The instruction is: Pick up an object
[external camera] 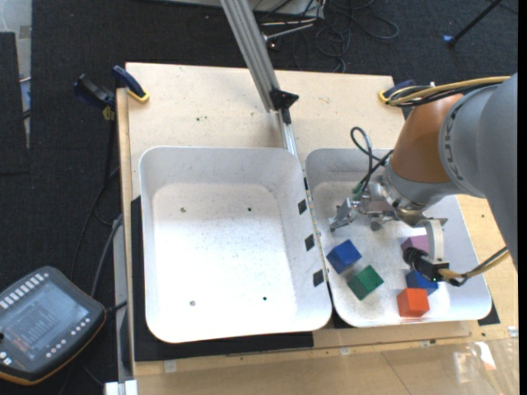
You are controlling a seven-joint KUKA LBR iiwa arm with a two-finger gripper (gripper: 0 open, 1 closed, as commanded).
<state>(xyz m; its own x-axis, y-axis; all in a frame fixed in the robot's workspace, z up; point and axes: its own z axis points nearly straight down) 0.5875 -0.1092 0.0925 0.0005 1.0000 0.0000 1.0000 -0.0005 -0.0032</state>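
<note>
The objects to pick from lie in the right bin [329, 171]. A blue cube [343, 255] sits just below and slightly left of the jaws [352, 214], close to them but apart. A green cube [365, 281] lies just beyond the blue one, farther toward the near edge, the two nearly touching at a corner. An orange-red cube [413, 302] rests well to the right of and below the jaws, near the bin's front rim, with a second blue block [421, 281] touching it from behind. A pink-purple block [415, 243] lies to the right of the jaws, partly hidden under the wrist hardware.

The jaws hang over the middle of the right bin, pointing left toward the divide between the bins. Nothing is visible between them; how wide they stand cannot be told from this slant, since the metal parts blur together.

Behind the jaws, to their right, the arm's orange band [420, 146] and grey body [486, 134] fill the upper right, with black and yellow cables looping around the wrist.

To the left of the jaws lies the left bin [156, 171], its floor speckled with dark spots. Both bins rest on a pale table [206, 105]. A slanted metal rail [251, 44] runs down from the top toward the bins' shared edge. Far to the lower left sits a grey handheld pendant [41, 323] on the dark floor.
</note>
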